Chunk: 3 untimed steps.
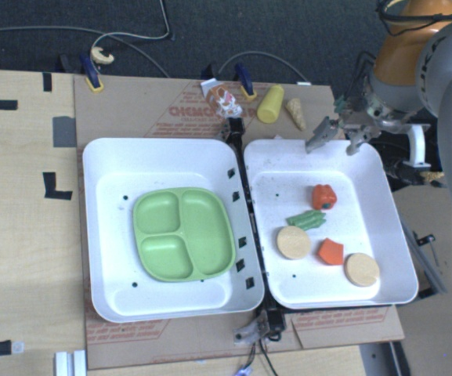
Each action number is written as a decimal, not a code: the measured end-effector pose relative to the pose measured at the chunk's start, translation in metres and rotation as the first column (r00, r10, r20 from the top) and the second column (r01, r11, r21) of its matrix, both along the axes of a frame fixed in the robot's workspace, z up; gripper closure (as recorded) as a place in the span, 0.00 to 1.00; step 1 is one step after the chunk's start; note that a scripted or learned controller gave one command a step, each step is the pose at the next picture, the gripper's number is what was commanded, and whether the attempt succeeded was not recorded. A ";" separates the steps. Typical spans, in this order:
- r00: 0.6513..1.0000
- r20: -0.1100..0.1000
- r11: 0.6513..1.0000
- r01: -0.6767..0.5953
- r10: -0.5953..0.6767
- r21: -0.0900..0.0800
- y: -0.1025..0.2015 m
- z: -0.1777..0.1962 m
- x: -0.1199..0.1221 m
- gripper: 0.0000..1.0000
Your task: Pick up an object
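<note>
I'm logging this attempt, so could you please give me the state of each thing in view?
gripper: open, holding nothing, over the right bin's far rim
green divided plate: flat in the left bin
red pepper: loose in the right bin
green beans: touching a tan disc

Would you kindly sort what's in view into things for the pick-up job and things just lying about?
For the job: gripper, open; red pepper; green bean pod; two tan discs; orange block.

Lying about: green divided plate; yellow cylinder; blue clamps.
</note>
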<state>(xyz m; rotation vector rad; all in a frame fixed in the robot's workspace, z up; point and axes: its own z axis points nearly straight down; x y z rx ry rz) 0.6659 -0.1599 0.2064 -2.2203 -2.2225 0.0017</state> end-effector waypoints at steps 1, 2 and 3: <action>1.000 0.001 1.000 0.000 0.000 0.000 -0.022 -0.118 -0.047 0.00; 1.000 0.004 1.000 -0.001 0.001 -0.001 -0.022 -0.107 -0.046 1.00; 1.000 0.001 1.000 -0.001 0.001 0.002 0.027 -0.091 -0.024 1.00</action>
